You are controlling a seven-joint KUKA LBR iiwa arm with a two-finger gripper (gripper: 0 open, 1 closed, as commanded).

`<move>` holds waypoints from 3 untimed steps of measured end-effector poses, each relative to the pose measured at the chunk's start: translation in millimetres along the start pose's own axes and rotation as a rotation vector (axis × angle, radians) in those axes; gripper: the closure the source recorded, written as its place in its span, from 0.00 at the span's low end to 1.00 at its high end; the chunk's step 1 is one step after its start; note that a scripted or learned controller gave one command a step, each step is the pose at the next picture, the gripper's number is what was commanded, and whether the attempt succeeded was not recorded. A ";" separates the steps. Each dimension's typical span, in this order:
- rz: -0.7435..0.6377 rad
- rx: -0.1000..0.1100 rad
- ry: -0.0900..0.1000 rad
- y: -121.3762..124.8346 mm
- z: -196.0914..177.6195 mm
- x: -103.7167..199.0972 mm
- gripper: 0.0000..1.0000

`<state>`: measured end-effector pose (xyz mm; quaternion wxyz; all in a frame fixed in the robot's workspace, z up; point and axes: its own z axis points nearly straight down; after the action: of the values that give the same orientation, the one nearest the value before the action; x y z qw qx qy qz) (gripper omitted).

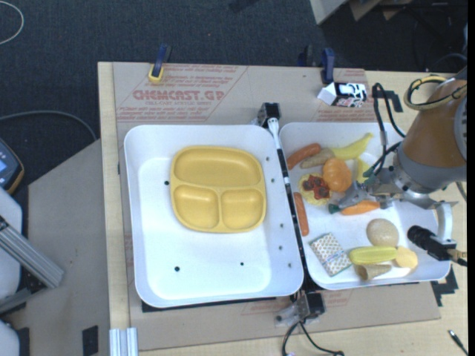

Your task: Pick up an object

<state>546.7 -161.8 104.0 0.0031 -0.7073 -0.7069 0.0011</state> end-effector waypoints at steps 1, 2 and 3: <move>0.000 -0.015 -0.001 4.4 13.9 0.1 0.00; -0.001 -0.016 -0.003 4.1 4.7 0.7 1.00; -0.001 -0.010 -0.005 -3.4 -41.7 1.5 1.00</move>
<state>543.5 -160.4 145.8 -0.0023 -0.7071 -0.7071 -0.0008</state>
